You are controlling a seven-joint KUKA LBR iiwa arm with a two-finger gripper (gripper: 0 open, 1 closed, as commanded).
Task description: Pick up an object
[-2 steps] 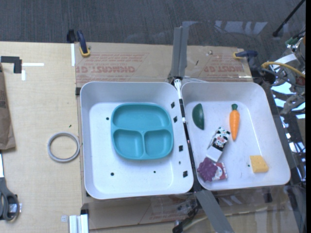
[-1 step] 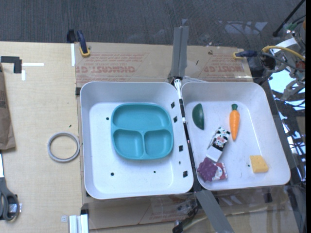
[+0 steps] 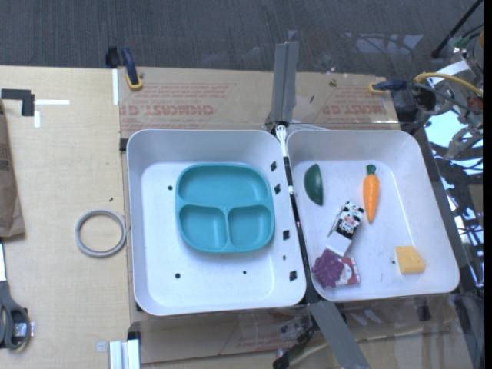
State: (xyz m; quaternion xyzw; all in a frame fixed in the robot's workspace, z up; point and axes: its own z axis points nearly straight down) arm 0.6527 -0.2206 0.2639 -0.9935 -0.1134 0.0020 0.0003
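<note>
Surface: pale wood, carrying two white bins that are sitting side by side and touching along their inner walls, with printed cardboard showing behind them.

Left bin: holding one teal divided plate, which is lying flat near the middle with three compartments facing up.

Right bin: holding the loose objects for picking.
- Dark green oval piece, lying near the inner wall, towards the far end.
- Toy carrot, orange with a green top, lying lengthwise with the top pointing to the far wall, just right of the green piece.
- Small cow-patterned carton, lying tilted, just below and left of the carrot.
- Purple bunch, resting on or against a red-and-white packet near the near-left corner, close to the carton's lower end; which is on top cannot be told.
- Yellow block, sitting apart from the rest near the near-right side.

Outside the bins: a grey tape ring is lying flat on the surface left of the left bin; scissors are lying at the near-left edge.

Hand: whether it is open, closed or gripping anything cannot be told. All the objects are lying on the bin floors.
</note>
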